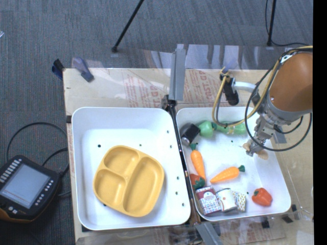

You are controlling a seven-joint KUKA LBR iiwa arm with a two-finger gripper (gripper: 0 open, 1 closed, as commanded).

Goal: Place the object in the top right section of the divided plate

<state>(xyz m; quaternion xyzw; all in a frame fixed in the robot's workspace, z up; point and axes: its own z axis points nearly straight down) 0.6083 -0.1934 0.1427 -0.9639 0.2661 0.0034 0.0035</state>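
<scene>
Far left, off the surface [102,88]: one handheld control unit [25,185] with a screen.

Next, the left bin [84,137], one of two, carrying a single yellow divided plate [129,180]. Three sections counted there, all bare. So, by this reckoning, nothing delivered yet: the placing step not yet done, and the whole carry across to the top right section left to do.

Then the right bin [276,177], crowded. From its left wall across:
- one black cylinder [189,133];
- one red piece [195,179], half hidden, too tucked in to name;
- two orange carrots, the upright one [197,163] and the slanted one [226,174];
- two green pieces, as far as can be told: green piece A [207,128] and green piece B [236,129];
- two small packets, packet A [207,200] and packet B [226,199], touching;
- one small patterned piece [240,202] just beside them;
- one red-orange pepper [261,196].

Which of these counts as the object: impossible to say; every candidate lying in the right bin, well apart from the plate.

Furthest right, the claw [254,148], low over the right bin's upper part. Wide or narrow: cannot tell. Nothing visibly held.
</scene>
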